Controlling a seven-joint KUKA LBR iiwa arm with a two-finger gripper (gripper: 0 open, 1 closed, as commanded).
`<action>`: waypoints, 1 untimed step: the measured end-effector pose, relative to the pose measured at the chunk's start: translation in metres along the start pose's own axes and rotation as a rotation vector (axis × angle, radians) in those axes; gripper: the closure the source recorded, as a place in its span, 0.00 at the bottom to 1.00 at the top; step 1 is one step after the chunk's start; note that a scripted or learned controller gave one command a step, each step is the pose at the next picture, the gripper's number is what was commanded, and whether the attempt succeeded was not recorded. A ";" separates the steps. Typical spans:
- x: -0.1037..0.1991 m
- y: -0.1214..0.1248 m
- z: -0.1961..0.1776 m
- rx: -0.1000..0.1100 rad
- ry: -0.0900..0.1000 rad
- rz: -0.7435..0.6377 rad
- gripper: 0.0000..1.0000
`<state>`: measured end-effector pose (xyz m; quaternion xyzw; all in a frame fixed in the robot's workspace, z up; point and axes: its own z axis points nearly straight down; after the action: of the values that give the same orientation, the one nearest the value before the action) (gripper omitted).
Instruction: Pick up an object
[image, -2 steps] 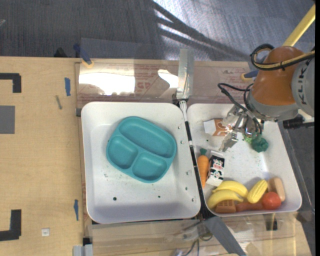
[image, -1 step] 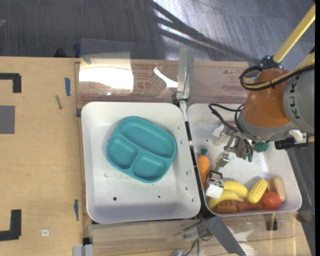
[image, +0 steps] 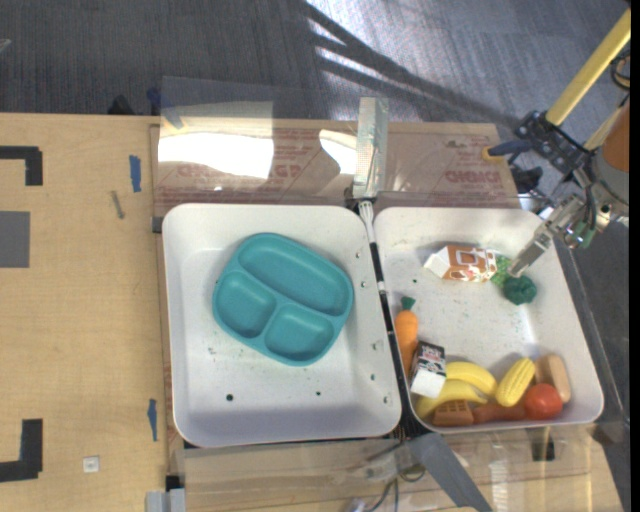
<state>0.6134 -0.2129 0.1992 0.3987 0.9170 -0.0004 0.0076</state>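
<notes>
Standing at the bench front, an onlooker saw first the right bin and its near-wall clutter: a tomato, a hot dog, corn, a banana, a waffle and a small black-and-white packet. A carrot lay just behind, against the divider. In the left bin sat a teal three-compartment plate. Farther back in the right bin lay a white-and-orange carton and a green broccoli piece. The gripper reached down from the right, tips just above the broccoli, touching or nearly so. Whether the fingers were spread or closed could not be told; nothing was visibly held.
</notes>
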 end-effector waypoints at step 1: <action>0.000 0.047 0.110 0.001 0.007 -0.021 0.00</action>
<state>0.6490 -0.1819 0.0895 0.3890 0.9212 0.0005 0.0041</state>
